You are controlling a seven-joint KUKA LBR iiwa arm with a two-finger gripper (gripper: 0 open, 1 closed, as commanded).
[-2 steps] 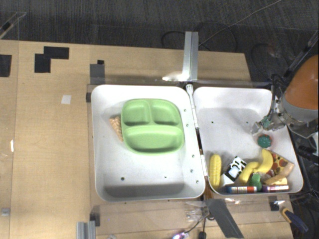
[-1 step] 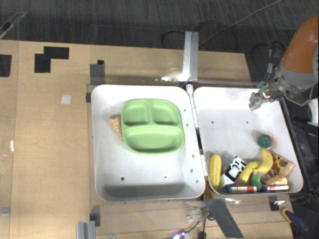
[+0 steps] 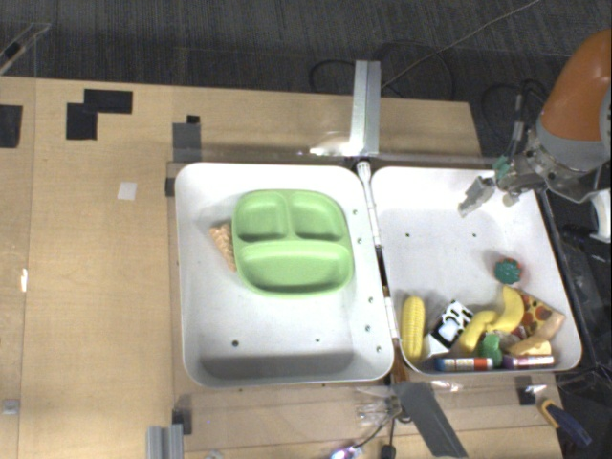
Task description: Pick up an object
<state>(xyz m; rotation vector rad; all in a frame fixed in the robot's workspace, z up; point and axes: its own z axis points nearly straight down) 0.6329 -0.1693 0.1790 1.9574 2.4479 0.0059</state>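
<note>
Two white bins sit mid-frame; the hand (image 3: 490, 187), fingers spread and holding nothing, hovers at the right bin's (image 3: 449, 256) upper right, toys (image 3: 478, 328) below

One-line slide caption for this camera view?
Gripper hovers over right bin's upper edge, away from toy pile with corn cob and banana; left bin holds green tray.
</note>
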